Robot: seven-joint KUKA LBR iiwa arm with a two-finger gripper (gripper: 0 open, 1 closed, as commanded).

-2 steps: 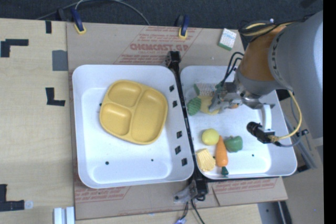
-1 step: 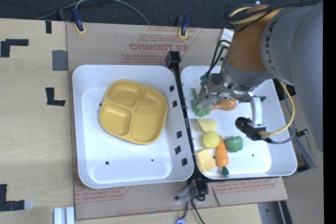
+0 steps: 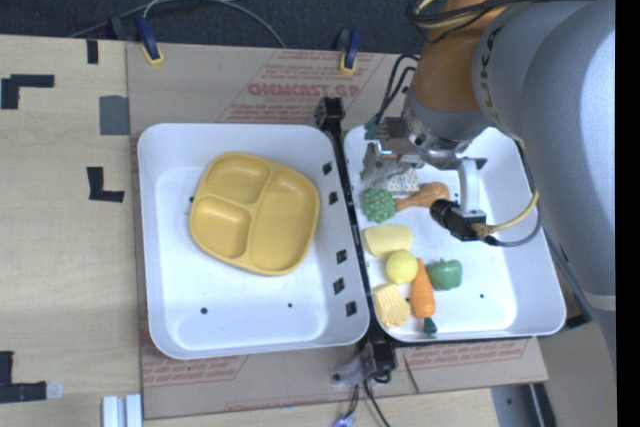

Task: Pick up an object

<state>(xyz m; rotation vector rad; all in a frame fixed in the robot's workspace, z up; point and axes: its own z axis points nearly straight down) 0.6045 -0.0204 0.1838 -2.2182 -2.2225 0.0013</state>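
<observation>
Camera view shows the grey arm (image 3: 560, 115) reaching in from the right, its orange band above the wrist, over the right bin (image 3: 520, 310); the left bin (image 3: 165, 315) beside it bears a yellow divided plate (image 3: 253, 212) lying slightly askew; the gripper (image 3: 392, 173) hangs low over the upper left part of the right bin, just above a green broccoli-like piece (image 3: 378, 205) and the pale end of an orange drumstick-like toy (image 3: 425, 196); whether its fingers are spread or pressed together I cannot tell, since the wrist hides them; below lie a yellow block (image 3: 388, 239), a yellow lemon (image 3: 401, 266), a green pepper (image 3: 446, 273), a carrot (image 3: 423, 292) and a pale corn-like piece (image 3: 392, 306), all close together on the bin floor; nothing appears lifted, so by my judgement the pick is not yet done: the approach looks made, the grasp and the raising are left.
</observation>
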